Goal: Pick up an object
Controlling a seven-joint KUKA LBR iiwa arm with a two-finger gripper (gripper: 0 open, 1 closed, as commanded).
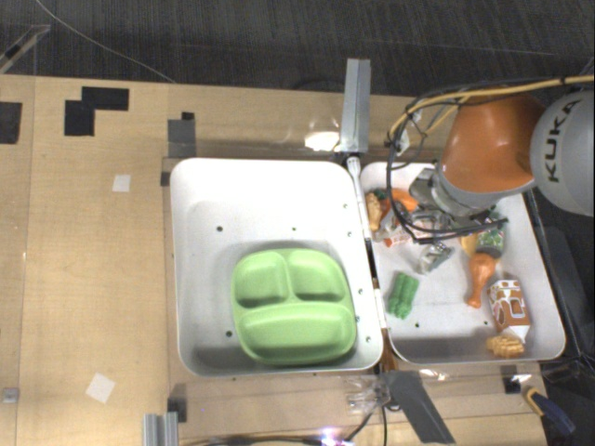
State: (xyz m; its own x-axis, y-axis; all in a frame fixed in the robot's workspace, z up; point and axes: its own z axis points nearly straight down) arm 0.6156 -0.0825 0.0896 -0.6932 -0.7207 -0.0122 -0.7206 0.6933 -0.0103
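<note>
We see a ridged green block (403, 295) just below-left of the gripper (434, 254), grip unclear; white bins on a wooden worktop (84, 277)

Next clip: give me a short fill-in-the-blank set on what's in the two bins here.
1. The divided tray in the left bin is coloured ____.
2. The tray has ____ compartments.
3. The arm hangs over the ____ bin.
4. The small green block lies in the ____ bin.

Missing words: green; three; right; right

Grey KUKA arm (562, 147), orange band, black and yellow cables
</note>
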